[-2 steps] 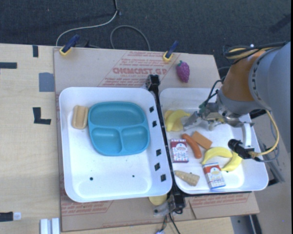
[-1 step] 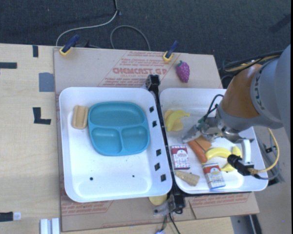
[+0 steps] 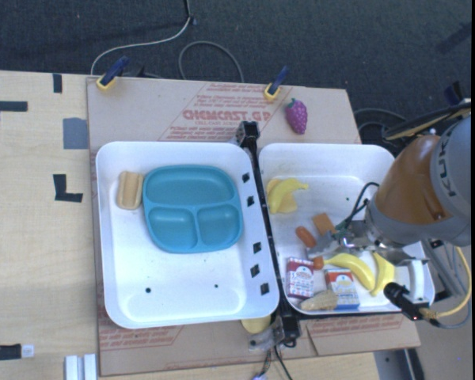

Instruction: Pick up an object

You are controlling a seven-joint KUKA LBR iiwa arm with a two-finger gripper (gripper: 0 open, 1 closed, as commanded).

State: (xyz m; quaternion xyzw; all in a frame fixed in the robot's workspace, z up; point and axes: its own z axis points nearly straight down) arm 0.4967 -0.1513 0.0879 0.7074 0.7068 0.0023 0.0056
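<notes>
Near the right bin's (image 3: 380,158) front edge, beside the claw (image 3: 344,240): a banana (image 3: 356,266), probably light, smooth, curved; best pinched across its middle. Claw's state impossible to tell.

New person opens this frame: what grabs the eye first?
Probably the blue divided plate in the left bin. Then the grey and orange arm bent over the right bin, above bananas and small cartons. A purple grape bunch lies outside on the cardboard.
</notes>
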